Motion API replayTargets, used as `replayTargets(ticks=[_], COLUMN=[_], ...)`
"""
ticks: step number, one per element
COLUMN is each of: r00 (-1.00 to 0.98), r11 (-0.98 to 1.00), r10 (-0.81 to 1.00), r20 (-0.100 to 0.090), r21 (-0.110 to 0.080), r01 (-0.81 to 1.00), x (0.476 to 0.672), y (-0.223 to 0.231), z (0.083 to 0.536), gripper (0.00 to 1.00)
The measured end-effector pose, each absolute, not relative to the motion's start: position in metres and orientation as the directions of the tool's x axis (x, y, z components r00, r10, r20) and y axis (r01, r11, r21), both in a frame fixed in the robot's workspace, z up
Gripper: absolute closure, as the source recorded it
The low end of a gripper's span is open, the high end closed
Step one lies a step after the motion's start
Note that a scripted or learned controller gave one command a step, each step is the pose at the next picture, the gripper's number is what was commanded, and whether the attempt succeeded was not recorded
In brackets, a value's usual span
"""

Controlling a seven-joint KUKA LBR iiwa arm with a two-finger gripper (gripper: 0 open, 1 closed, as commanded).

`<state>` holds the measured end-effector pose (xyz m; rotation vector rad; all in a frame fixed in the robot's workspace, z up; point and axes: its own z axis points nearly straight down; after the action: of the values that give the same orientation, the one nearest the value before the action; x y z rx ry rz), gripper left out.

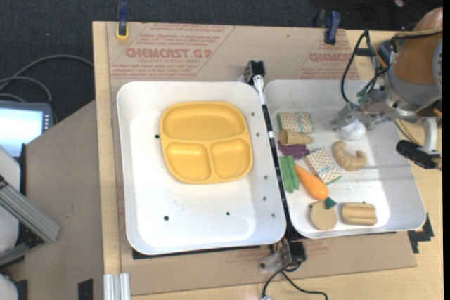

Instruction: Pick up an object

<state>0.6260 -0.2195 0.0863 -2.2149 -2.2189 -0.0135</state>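
Two bins: a left white bin point(140, 151) and a right white bin point(401, 186) sit side by side on the desk point(105, 81), their rims meeting along the middle.
Left bin: a yellow divided tray point(206, 141) lies flat in it, toward the far side.
Right bin, far-left corner: a patterned square packet point(297, 122), with a cone-shaped toy point(293, 138) just below it and a purple piece point(294, 150) touching that.
Right bin, left wall: a green bean pod point(288, 173) lies along it, beside an orange carrot point(311, 182).
Right bin, centre: a second patterned packet point(323, 165) and a tan croissant point(350, 156) just beside it.
Right bin, near edge: a round cookie point(324, 216) next to a bread loaf point(358, 213).
Arm: it enters from the right, with the orange band point(418, 56) above the wrist.
Hand point(350, 126): low over the far part of the right bin, apart from the croissant; it seems to show as a pale blur, so whether it is wide or narrow I cannot tell.
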Motion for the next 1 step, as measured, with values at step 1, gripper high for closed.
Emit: replayTargets(ticks=[1], r00=[0.003], r11=[-0.003], r10=[1.000], r20=[0.003], r21=[-0.008], r01=[1.000], x=[0.5388], y=[-0.2069], z=[0.0842], gripper=[0.00])
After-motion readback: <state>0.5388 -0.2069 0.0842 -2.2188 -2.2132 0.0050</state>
